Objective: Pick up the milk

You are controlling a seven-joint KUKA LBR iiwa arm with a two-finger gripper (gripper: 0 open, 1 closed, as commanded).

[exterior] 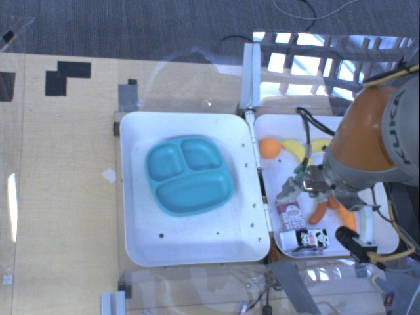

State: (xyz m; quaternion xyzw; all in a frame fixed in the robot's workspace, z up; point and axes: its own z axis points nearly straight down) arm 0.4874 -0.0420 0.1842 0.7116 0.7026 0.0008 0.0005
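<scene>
The milk point(310, 239) looks like a small carton with black and white patches, lying near the front edge of the right bin point(282, 245). My gripper point(293, 188) hangs over the middle of that bin, behind and a little left of the milk and apart from it. It is just above a small pink and white carton point(289, 214). The arm's orange band point(367, 126) covers the bin's right part.
An orange point(269, 147) and a banana point(296, 149) lie at the back of the right bin. A reddish sausage-shaped piece point(318, 212) and an orange piece point(346, 218) lie to the right of the pink carton. The left bin point(138, 241) holds a blue divided plate point(189, 175).
</scene>
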